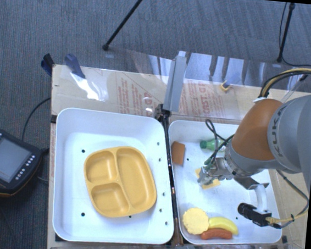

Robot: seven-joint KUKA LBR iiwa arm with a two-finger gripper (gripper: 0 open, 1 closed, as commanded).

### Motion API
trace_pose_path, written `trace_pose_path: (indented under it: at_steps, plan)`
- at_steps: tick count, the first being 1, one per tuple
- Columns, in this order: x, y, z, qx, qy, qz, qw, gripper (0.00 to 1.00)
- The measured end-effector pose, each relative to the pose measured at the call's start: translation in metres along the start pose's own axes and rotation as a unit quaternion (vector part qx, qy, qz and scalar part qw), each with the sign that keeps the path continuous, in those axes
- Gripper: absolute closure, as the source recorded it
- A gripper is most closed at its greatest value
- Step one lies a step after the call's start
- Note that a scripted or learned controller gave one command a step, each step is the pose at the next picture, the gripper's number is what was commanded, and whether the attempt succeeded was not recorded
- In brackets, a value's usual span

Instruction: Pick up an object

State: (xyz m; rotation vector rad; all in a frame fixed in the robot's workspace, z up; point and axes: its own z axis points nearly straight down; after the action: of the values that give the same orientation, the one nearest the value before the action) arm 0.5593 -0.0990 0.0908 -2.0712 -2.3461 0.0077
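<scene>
In the left bin (65, 139) I see a yellow divided plate (119, 181). In the right bin (190, 131) my gripper (209, 176) is low over a small yellow object (211, 183); its grip I cannot tell. The reach seems in hand. Next I must confirm the hold, then lift straight toward 12 o'clock.

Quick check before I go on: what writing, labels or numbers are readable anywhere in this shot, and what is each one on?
Red print on the cardboard under the bins: mirrored or upside down, too blurred to read.
Lettering on the arm: dark characters run down the grey casing, cut off and not legible.
Handheld screen on the floor at left: display too small to read.
Yellow tray, both bins and the toy food: no text.
</scene>
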Motion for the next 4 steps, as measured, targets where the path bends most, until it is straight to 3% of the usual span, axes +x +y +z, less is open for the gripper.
trace_pose_path:
  at_steps: [1,2,3,4]
  plan:
    - [0.000,0.000,0.000,0.000,0.000,0.000,1.0000,0.00]
    - [0.000,0.000,-0.006,0.003,0.001,0.001,1.0000,1.00]
    - [0.000,-0.001,-0.006,0.003,0.001,0.002,1.0000,0.00]
    - [0.011,0.030,0.007,-0.002,-0.001,0.004,1.0000,0.00]
